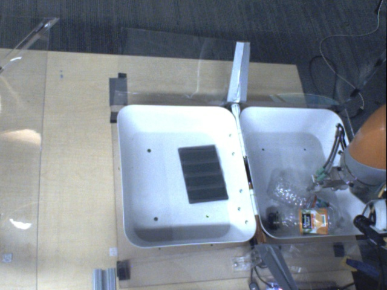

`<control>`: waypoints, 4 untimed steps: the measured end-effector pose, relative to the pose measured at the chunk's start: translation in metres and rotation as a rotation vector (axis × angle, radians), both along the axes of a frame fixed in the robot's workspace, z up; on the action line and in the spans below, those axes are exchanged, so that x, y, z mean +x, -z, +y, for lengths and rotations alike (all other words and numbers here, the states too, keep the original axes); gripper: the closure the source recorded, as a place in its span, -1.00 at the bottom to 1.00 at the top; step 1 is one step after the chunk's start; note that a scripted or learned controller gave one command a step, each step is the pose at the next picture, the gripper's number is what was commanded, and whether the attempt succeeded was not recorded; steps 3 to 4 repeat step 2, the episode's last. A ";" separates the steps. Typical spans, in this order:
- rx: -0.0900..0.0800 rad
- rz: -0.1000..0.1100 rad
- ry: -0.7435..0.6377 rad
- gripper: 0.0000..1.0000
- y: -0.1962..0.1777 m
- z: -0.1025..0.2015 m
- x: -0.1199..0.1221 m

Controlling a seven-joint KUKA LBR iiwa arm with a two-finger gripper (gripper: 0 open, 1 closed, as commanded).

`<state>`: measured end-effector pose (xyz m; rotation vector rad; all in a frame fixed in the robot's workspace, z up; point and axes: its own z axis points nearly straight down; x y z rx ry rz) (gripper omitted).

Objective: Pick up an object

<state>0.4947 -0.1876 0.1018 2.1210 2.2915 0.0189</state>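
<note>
1. A pale wooden bench is seen from above at a slant, bearing two shallow white bins side by side.
2. The left bin holds a black ribbed rectangular pad, lying flat near its middle and turned slightly off square.
3. The right bin holds a crumpled clear plastic bottle, lying towards its near half.
4. Just in front of that bottle, along the near wall, lies a second clear bottle on its side, with a dark cap pointing left and an orange and black label.
5. The grey arm, with its orange band, reaches in from the right edge, over the right bin's far right side.
6. The gripper sits low, just beside the right edge of the crumpled bottle; whether they touch cannot be told.
7. Whether the gripper is spread or pressed together cannot be told; it is too small and blurred.
</note>
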 end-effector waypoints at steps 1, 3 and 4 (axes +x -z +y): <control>0.000 0.000 0.000 -1.00 0.000 0.000 0.000; -0.032 -0.034 -0.073 -1.00 0.004 0.068 0.006; -0.032 -0.034 -0.073 -1.00 0.004 0.068 0.006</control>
